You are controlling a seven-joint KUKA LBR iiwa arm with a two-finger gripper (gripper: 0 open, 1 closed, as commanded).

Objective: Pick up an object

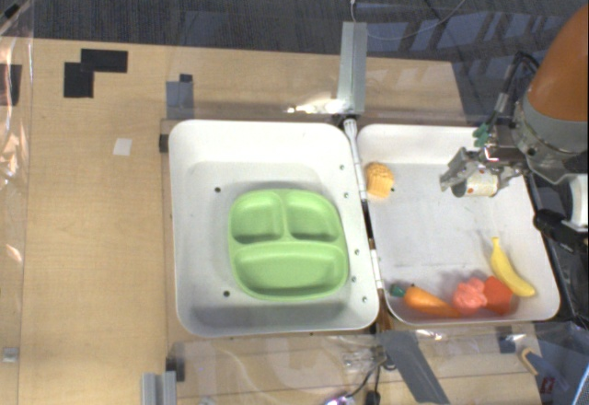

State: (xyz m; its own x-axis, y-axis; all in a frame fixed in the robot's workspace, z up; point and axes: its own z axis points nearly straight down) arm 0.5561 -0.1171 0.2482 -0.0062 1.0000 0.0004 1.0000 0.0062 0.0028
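My claw (467,180) hangs at the right of the frame, over the upper part of the right bin (428,233), with bare white floor under it. From this slanting view I cannot tell whether it is spread or pressed together. My arm (557,95) comes in from the right edge, the orange band showing above the grey wrist. The things I might pick up all lie in this same bin. A small yellow lump (379,179) sits at its left wall, near the upper corner, level with my claw but well apart from it. A banana (512,271) lies at a slant near the bin's right side, below my claw. Along the bottom wall there is a row: a carrot (425,299) at the lower left corner, then a pink knobbly piece (469,295) just beside it, then a red piece (498,294) touching the pink one, with the banana's lower end close by. The left bin (184,210) holds a green divided plate (288,242), lying flat in its middle. Both bins rest side by side on the pale wooden bench (92,237), which bears black marks (92,70) in the upper left of the frame. A grey metal post (353,63) stands behind the seam between the bins.
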